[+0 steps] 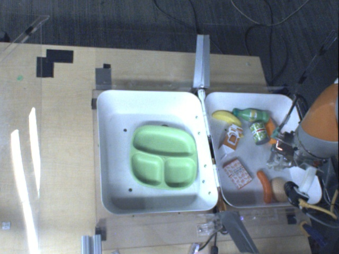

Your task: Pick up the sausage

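Note:
The sausage (264, 186), a short orange-red link, lies near the front edge of the right bin (233, 193), close beside a tan round piece (277, 186). My gripper (280, 153) hangs over the right side of that bin, a little behind and to the right of the sausage and apart from it. Nothing is visibly held in it. The grey arm with its orange band (324, 115) comes in from the right and hides the bin's right rim.
The right bin also holds a banana (226, 117), a green bottle (250, 114), a green can (259, 132), a small carton (232, 137) and a flat checked packet (237, 173). The left bin (111, 142) holds a green divided tray (163, 156).

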{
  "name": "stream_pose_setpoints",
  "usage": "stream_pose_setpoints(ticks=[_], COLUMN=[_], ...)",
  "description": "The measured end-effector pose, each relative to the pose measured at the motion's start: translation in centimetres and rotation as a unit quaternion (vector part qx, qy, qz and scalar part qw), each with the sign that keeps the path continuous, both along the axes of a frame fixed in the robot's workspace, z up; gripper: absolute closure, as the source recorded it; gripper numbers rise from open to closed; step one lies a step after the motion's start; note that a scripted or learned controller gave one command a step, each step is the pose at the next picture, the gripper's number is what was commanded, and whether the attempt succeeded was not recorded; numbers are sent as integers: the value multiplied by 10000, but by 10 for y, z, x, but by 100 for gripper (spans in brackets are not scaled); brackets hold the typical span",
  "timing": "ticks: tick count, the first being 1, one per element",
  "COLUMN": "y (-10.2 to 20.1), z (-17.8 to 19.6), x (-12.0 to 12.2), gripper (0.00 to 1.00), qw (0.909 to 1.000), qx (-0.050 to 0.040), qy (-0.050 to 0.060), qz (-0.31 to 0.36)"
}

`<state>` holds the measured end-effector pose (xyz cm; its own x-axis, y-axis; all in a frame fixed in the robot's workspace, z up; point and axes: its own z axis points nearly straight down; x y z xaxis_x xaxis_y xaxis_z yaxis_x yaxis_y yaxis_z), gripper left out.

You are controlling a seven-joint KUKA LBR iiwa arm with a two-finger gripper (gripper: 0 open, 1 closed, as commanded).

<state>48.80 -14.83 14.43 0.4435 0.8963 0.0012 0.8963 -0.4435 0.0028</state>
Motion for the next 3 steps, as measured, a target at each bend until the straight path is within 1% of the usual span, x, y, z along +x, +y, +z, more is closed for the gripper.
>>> stream_pose_setpoints(ticks=[1, 2, 3], y=[0, 19, 20], z=[0, -56, -44], x=[0, 2, 5], gripper=[0, 0, 100], qw=[10000, 9994, 9993], qx=[0, -9, -12], qy=[0, -38, -75], qz=[0, 338, 356])
